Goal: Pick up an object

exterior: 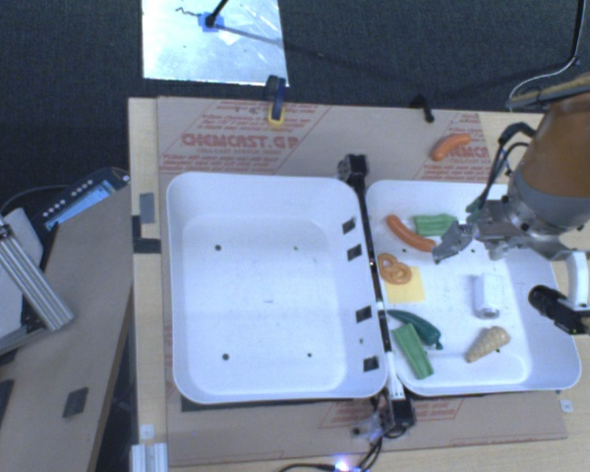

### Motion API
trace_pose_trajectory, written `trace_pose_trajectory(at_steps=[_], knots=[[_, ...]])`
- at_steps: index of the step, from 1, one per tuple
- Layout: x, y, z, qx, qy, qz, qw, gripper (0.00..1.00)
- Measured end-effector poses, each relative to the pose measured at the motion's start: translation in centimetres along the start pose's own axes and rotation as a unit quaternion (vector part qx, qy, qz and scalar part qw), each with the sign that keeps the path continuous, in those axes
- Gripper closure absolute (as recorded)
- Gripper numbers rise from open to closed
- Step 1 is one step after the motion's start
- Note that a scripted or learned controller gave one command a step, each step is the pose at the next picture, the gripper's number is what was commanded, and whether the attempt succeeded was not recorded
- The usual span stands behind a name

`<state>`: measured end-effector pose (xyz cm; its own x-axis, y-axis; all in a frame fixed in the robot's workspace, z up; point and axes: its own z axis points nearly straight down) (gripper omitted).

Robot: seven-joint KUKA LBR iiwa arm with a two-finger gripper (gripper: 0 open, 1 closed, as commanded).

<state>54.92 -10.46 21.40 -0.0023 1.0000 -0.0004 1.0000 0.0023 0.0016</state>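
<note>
My gripper (472, 246) hangs open over the back of the right bin (551, 362), nothing between its fingers. Its left finger (450, 243) is just right of an orange sausage (409, 232) and a green piece (435, 224). A white cylinder (486, 295) lies just in front of the gripper. Further forward are a tan cone (487, 343), a dark green pepper (420, 324) and a green block (412, 351). A pretzel (394, 268) and a yellow square (408, 289) lie by the bin's left wall.
The left bin (187, 264) stands beside the right one, with a black clip rail (366, 264) between them. A second orange sausage (450, 147) lies on the cardboard behind the right bin. The arm's orange and grey body (570, 165) overhangs the right bin's far right.
</note>
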Motion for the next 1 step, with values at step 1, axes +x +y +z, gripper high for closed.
trace_pose_trajectory(at_steps=[1], knots=[[1.39,4.39,13.29,-0.003,0.001,0.0,1.0,0.0]])
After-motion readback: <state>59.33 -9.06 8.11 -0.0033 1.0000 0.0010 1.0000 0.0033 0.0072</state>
